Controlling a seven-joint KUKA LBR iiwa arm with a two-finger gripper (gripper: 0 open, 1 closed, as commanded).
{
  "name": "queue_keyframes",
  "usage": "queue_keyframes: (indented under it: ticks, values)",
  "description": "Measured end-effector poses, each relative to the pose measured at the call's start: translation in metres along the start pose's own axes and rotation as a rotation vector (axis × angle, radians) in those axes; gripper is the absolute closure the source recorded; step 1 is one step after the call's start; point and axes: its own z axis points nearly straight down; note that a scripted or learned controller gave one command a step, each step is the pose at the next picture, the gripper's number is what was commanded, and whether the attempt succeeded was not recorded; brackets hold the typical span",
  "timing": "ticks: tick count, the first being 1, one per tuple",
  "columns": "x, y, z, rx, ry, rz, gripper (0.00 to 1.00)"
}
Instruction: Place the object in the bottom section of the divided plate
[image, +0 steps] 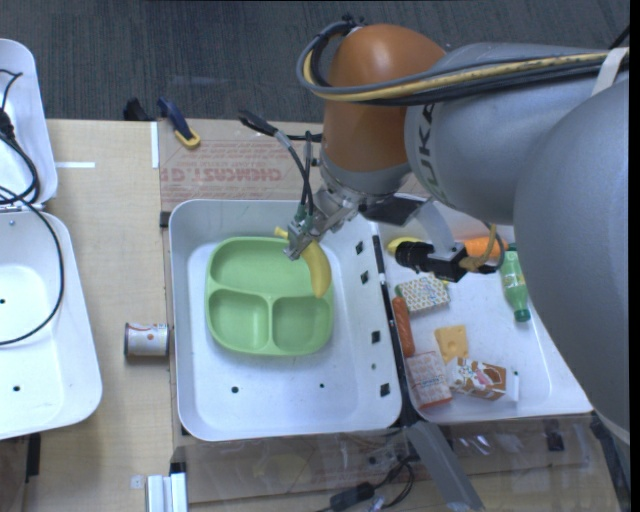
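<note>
A yellow banana (316, 268) is held over the right edge of the green divided plate (268, 296).

A small can (147, 340) is seen lying on the bench, left of the left bin (280, 405). The plate is set inside that bin. The banana is pinched at its top end by the gripper (297, 243), whose fingers are clamped on it. Small food toys, among them a green bottle (514, 284), are spread in the right bin (560, 385).
</note>
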Motion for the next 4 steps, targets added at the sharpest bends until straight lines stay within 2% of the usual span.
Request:
queue_keyframes:
  ticks: [1, 2, 3, 4]
  values:
    - [-0.002, 0.0, -0.005, 0.005, 0.0, 0.002, 1.0]
    - [-0.022, -0.015, 0.031, 0.002, 0.002, -0.223, 1.0]
    - [-0.022, -0.015, 0.031, 0.002, 0.002, -0.223, 0.0]
    - [-0.024, -0.015, 0.026, 0.006, 0.003, -0.218, 1.0]
